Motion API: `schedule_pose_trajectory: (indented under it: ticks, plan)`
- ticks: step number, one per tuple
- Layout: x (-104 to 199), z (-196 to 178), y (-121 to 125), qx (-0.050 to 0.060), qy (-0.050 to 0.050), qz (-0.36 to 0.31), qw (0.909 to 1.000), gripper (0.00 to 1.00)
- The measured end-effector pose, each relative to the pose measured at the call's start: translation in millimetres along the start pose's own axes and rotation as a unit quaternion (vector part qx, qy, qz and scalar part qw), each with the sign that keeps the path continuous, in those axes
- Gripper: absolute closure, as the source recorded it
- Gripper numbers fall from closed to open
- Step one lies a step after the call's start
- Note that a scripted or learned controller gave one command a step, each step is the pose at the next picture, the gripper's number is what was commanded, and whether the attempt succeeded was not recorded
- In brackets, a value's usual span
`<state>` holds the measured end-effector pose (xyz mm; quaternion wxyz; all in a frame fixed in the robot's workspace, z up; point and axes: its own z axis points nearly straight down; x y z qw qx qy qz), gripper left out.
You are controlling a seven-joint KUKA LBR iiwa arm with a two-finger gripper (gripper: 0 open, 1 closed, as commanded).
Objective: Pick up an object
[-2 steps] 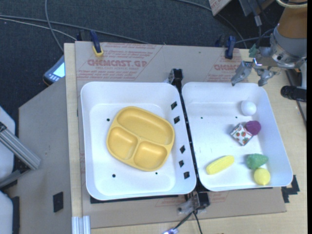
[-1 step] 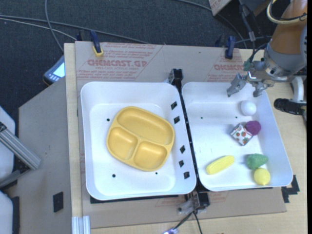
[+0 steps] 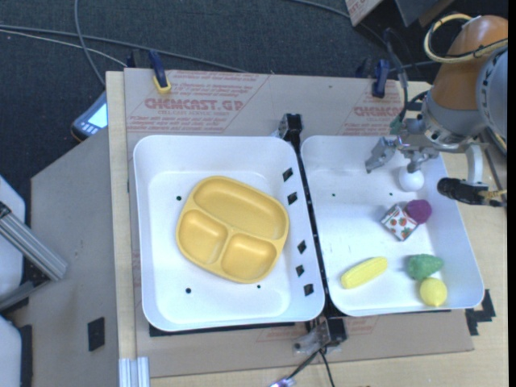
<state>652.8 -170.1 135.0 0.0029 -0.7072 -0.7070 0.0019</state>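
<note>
Bins sit side by side on the bench. Left bin (image 3: 153, 216) holds a yellow divided tray (image 3: 232, 228). Right bin (image 3: 339, 168) holds, left to right, a yellow corn piece (image 3: 364, 272), a patterned cube (image 3: 399, 222) touching a purple item (image 3: 418, 211), a white ball (image 3: 412, 179), a green item (image 3: 422, 265) and a yellow lemon (image 3: 433, 292). The arm (image 3: 468, 71) enters from the right, wrist angled down. Gripper (image 3: 397, 156) hangs over the bin's far area, fingers spread apart and holding nothing, the ball just beside one fingertip.
</note>
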Motion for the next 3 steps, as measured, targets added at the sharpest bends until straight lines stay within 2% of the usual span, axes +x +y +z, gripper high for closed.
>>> schedule_pose_trajectory:
  ticks: [1, 2, 3]
  plan:
    - [6, 51, 2, -0.002, 0.005, -0.002, 1.0, 0.0]
    - [3, 37, 3, -0.004, 0.0, -0.002, 1.0, 1.0]
    - [-4, -12, 8, -0.007, -0.002, -0.001, 1.0, 1.0]
